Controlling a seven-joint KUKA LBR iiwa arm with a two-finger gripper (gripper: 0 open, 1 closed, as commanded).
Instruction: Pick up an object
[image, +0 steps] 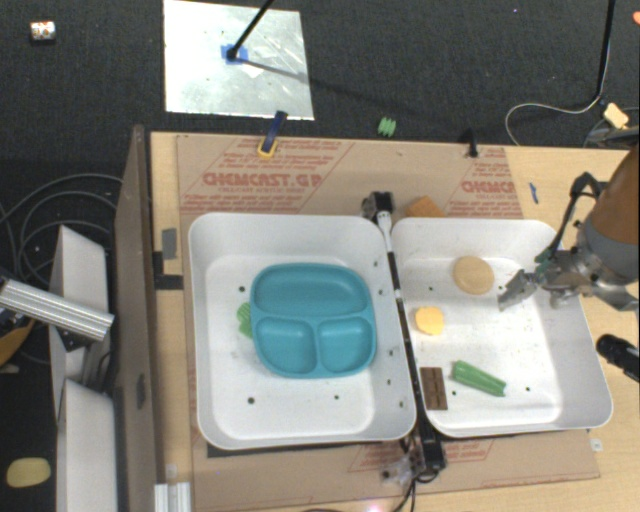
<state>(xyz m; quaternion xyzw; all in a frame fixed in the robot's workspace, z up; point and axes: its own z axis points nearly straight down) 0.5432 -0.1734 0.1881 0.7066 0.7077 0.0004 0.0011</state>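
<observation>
Gripper: the gripper (520, 291) hangs over the right bin near its right wall; dark metal fingers point left and slightly down; whether they are spread or closed cannot be told, and nothing is seen between them.
Arm: the arm (612, 225) enters from the right, a smooth grey shell with cables at the wrist.
Right bin: the right bin (580, 400) is a shallow white plastic tray with rounded corners and a flat floor with a few small dark holes.
Tan disc: a round tan disc (473, 274), matte like a biscuit or bun, lies near the far edge of the right bin, just left of the gripper and apart from it.
Yellow piece: a small rounded yellow piece (429, 321) sits near the bin's left wall, about mid-length.
Green piece: an elongated green piece (477, 379), slanted, lies toward the near edge.
Brown bar: a flat dark brown rectangular bar (433, 388) lies by the near left corner, just left of the green piece.
Left bin: the left bin (215, 400) is the same white plastic, touching the right bin along a dark seam.
Teal plate: a glossy teal divided plate (313, 319) with three compartments sits mid-bin.
Green sliver: a small green sliver (243, 319) peeks out at the plate's left rim.
Bench: the bench (330, 165) is a tan board with red print.
</observation>
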